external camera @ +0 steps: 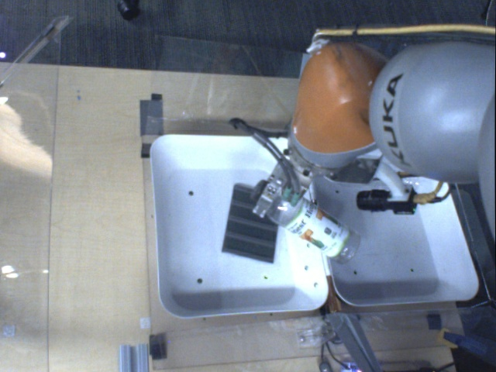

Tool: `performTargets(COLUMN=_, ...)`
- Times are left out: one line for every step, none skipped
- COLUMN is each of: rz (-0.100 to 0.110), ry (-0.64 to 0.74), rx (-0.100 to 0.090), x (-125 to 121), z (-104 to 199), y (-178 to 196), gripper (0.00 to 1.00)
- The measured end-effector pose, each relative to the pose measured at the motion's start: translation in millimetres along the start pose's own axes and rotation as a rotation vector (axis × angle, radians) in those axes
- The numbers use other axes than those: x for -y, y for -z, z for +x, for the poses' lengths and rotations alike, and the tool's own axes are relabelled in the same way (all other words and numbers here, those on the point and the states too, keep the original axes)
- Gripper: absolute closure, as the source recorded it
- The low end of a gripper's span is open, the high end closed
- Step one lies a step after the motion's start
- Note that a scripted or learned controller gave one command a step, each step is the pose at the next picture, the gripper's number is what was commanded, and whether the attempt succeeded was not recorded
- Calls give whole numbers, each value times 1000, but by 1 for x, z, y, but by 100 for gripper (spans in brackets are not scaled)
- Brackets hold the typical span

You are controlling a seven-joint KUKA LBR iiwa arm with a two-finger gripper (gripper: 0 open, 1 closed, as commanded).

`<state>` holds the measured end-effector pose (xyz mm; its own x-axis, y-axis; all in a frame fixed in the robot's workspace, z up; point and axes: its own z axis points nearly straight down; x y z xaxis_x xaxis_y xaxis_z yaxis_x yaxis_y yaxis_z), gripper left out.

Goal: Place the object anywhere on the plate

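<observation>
A black ridged plate [249, 224] lies flat in the middle of the left white bin [178, 208]. A clear bottle [316, 231] with a white label and a green cap end hangs tilted over the seam between the two bins, just right of the plate. My gripper [280, 198] reaches down from under the orange wrist band and is shut on the bottle's cap end. The bottle's lower end points down and to the right, over the right bin's near left corner. The arm hides the wrist and the back of both bins.
The right white bin [434, 270] lies under the arm's grey body. A raised rim [327, 281] separates the two bins. Bare wooden bench stretches to the left of the bins.
</observation>
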<state>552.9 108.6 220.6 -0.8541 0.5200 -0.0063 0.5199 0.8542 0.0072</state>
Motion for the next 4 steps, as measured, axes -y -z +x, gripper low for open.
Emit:
performTargets(rz=1, ry=317, rx=-2, x=-16, z=-56, y=-35, gripper=100)
performTargets(rz=0, ry=436, rx=0, x=22, z=-75, y=11, gripper=100)
performTargets(rz=0, ry=533, rx=3, x=36, z=-129, y=29, gripper=100)
performTargets(rz=0, ry=855, rx=-4, x=1, z=-79, y=-30, gripper=100)
